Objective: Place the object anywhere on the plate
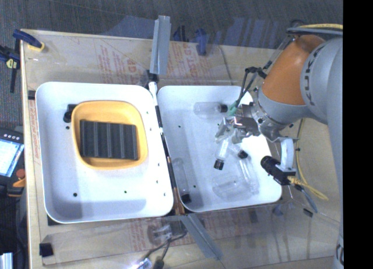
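Note:
A yellow-orange plate (108, 112) with rounded corners lies in the left bin (52, 192), and a dark ribbed rectangle (109, 140) covers its middle. My gripper (231, 131) is low over the middle of the right bin (186, 145), at the end of the grey arm with the orange band (289, 70). A small clear vial with a black cap (221, 158) slants down just below the gripper, touching or very close to it. A second clear vial (208, 109) lies at the bin's back. A third clear bottle (246, 172) lies to the front right.
Another clear plastic piece (229, 190) rests by the right bin's front wall. A raised divider (161, 140) separates the two bins. Cables and a black fitting (274, 169) hang off the arm at the right bin's edge. A tablet (9, 157) sits far left.

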Robot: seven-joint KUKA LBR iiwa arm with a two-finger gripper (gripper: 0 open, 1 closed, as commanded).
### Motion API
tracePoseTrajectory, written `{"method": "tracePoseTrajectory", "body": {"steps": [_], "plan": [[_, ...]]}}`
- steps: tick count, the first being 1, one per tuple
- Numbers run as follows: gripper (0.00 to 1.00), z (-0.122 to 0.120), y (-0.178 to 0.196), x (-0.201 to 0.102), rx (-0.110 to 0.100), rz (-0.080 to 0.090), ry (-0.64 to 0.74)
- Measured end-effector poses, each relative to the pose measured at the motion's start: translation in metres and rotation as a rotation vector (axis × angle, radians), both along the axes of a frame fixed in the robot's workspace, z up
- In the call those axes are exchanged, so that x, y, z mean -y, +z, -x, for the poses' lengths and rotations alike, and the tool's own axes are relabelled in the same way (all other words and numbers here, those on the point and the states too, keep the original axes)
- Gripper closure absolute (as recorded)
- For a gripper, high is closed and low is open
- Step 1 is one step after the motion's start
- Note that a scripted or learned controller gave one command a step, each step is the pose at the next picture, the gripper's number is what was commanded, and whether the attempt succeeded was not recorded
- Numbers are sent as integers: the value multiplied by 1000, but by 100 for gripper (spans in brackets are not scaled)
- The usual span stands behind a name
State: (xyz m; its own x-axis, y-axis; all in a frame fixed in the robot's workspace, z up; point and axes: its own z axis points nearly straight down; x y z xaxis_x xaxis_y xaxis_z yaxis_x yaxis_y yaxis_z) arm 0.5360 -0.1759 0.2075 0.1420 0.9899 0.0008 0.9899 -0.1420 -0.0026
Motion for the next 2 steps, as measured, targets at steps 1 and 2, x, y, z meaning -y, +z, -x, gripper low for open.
{"method": "tracePoseTrajectory", "body": {"steps": [1, 2], "plan": [[100, -6, -1, -48, -3, -2, 291], [100, -85, 14, -109, 3, 0, 520]]}}
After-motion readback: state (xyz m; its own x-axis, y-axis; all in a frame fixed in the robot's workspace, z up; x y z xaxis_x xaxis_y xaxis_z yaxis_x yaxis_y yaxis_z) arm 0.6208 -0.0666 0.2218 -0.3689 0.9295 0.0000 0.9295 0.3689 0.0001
